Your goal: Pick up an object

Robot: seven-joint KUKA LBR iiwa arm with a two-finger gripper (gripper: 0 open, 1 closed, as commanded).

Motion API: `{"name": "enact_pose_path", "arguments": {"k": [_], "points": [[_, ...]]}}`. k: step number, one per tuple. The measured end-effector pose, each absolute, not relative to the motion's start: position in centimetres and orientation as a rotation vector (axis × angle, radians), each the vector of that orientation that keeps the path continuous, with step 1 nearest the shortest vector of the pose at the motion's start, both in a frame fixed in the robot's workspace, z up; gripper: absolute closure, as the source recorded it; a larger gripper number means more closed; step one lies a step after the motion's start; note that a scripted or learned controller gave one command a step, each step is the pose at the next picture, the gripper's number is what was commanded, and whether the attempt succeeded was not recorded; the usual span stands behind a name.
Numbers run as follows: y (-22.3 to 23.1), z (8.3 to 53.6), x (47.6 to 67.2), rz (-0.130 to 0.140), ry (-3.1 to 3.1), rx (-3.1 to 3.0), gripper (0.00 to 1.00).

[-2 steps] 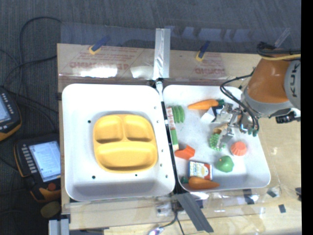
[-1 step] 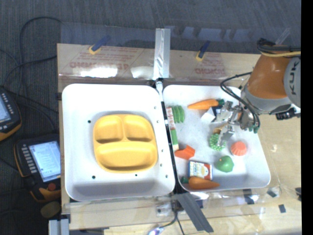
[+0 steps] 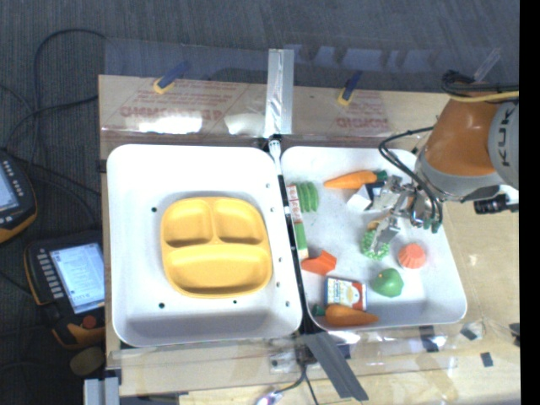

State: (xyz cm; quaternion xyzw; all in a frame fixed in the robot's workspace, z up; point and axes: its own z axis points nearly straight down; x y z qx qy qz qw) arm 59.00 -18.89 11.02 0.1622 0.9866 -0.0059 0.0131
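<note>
My gripper [image 3: 385,223] is low inside the right bin [image 3: 447,306], reaching in from the right under the orange-banded wrist. Its tip sits just above and touching the upper edge of a bumpy green vegetable [image 3: 372,244]. An orange carrot [image 3: 350,179] lies up and to the left of it. A red-orange tomato [image 3: 413,256] and a green apple [image 3: 388,283] lie just below and to the right. Nothing is lifted off the bin floor.
Also in the right bin are a green pod [image 3: 309,196], a narrow box [image 3: 296,219] along the left wall, an orange wedge [image 3: 318,264], a juice carton [image 3: 344,293] and a second carrot [image 3: 350,315]. The left bin [image 3: 135,310] holds a yellow divided tray [image 3: 217,245].
</note>
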Motion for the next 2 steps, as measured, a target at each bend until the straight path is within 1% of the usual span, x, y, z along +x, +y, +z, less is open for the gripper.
{"name": "enact_pose_path", "arguments": {"k": [1, 2], "points": [[-19.2, 11.2, 60.8, -0.016, 3.116, 0.492, 0.00], [-18.9, 11.0, 59.4, -0.004, 3.054, 0.609, 0.00]]}}
